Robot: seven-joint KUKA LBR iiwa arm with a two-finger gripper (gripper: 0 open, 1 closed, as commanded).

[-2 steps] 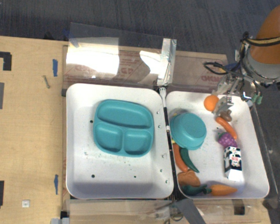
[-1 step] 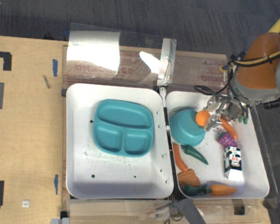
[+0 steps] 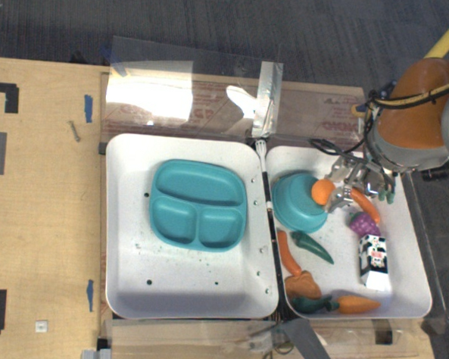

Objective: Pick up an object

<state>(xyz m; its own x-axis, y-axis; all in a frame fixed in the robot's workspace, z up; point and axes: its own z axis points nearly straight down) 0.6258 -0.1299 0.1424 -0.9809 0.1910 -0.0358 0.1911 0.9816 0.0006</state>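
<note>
The right bin (image 3: 413,255) holds several toy foods. A teal bowl (image 3: 293,203) sits at its far left with a small orange ball (image 3: 322,192) resting at its right rim. My gripper (image 3: 353,181) hangs low over the bin's back, just right of the ball and above an orange carrot-like piece (image 3: 365,203). A purple item (image 3: 363,222) lies just below that. A black-and-white milk carton (image 3: 374,260) stands toward the right. A green pepper (image 3: 312,246) lies in the middle. Nothing is visibly lifted.
The left bin (image 3: 120,267) carries a teal divided plate (image 3: 199,204). Along the right bin's left and front walls lie an orange carrot (image 3: 285,248), an orange chunk (image 3: 301,284), a green piece (image 3: 313,304) and another carrot (image 3: 357,304). A clear panel (image 3: 184,96) stands behind the bins.
</note>
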